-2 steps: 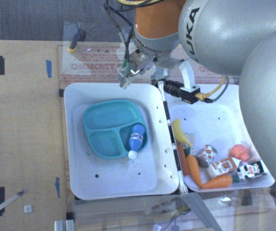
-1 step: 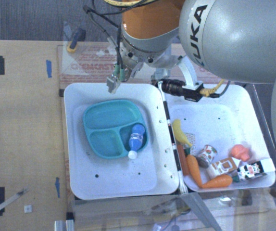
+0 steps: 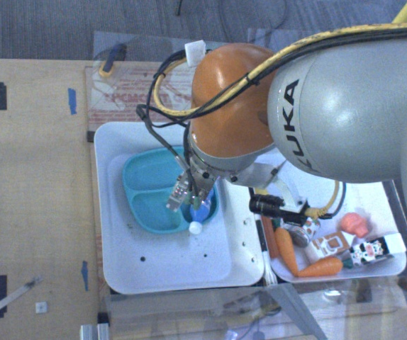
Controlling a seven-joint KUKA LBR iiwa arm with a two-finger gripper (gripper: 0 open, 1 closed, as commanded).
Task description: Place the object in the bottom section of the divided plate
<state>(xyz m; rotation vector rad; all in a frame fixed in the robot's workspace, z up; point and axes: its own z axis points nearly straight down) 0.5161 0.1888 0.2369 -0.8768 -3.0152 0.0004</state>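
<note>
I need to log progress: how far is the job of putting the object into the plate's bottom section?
Done: the arm has reached over the left bin, and the claw is low over the plate. In hand: a small blue and white object sits by the claw at the plate's lower right edge; whether it is gripped is unclear. Left: confirming that it rests in the bottom section, then withdrawing.

We count two white bins: left bin (image 3: pixel 118 261), right bin (image 3: pixel 395 264). One teal divided plate (image 3: pixel 147 190). Two carrots: first carrot (image 3: pixel 284 250), second carrot (image 3: pixel 320 266). One pink toy (image 3: pixel 354 224). One cow-patterned carton (image 3: pixel 371 250). One arm (image 3: pixel 345 112).
</note>
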